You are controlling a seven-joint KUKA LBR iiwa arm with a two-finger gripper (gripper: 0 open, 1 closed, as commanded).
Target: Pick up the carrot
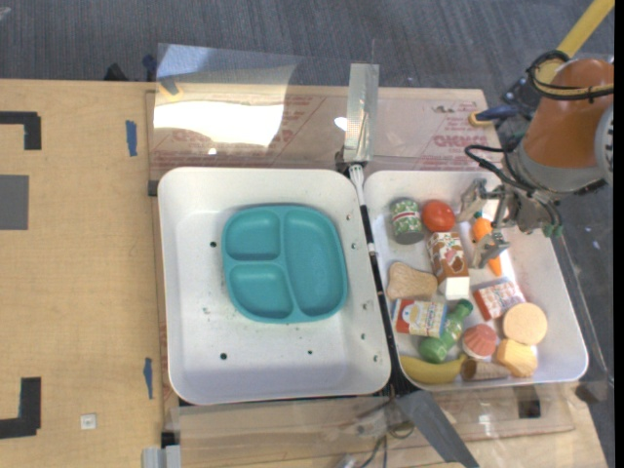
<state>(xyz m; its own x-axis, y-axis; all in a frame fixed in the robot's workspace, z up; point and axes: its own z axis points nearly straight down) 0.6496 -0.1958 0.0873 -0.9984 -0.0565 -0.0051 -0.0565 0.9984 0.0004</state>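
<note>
The carrot (482, 229) is a small orange piece in the right bin (570, 305), near its upper right, with its lower end (495, 264) poking out below the gripper. My gripper (487, 224) hangs low over it, reaching in from the right under the orange wrist band. Its grey fingers (472, 203) stand apart on either side of the carrot's upper part, and the carrot lies on the bin floor. The gripper is open.
The right bin also holds a tomato (438, 214), a green can (406, 218), a red can (448, 253), bread (410, 282), a banana (430, 369) and several other toy foods. The left bin (185, 291) holds a teal divided plate (286, 262).
</note>
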